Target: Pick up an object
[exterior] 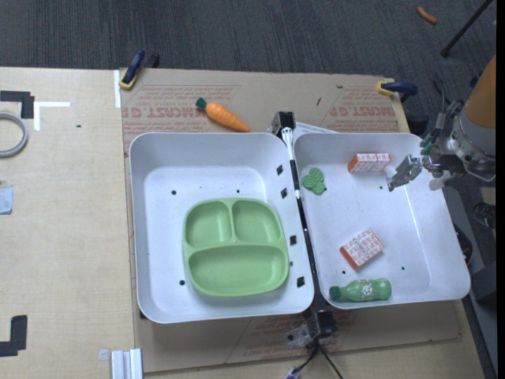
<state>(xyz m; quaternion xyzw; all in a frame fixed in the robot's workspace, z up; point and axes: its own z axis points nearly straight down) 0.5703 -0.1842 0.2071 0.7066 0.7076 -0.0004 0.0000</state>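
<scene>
Bottle (360,290) in right bin (442,235) | cardboard (260,93) under bins | carpet (276,18)

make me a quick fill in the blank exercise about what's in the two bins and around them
1. The green divided plate lies in the ____ bin.
2. The green bottle lies on its side near the right bin's ____ edge.
3. The toy carrot lies on the ____, outside both bins.
4. The end effector is over the ____ bin.

Missing words: left; front; cardboard; right
</scene>
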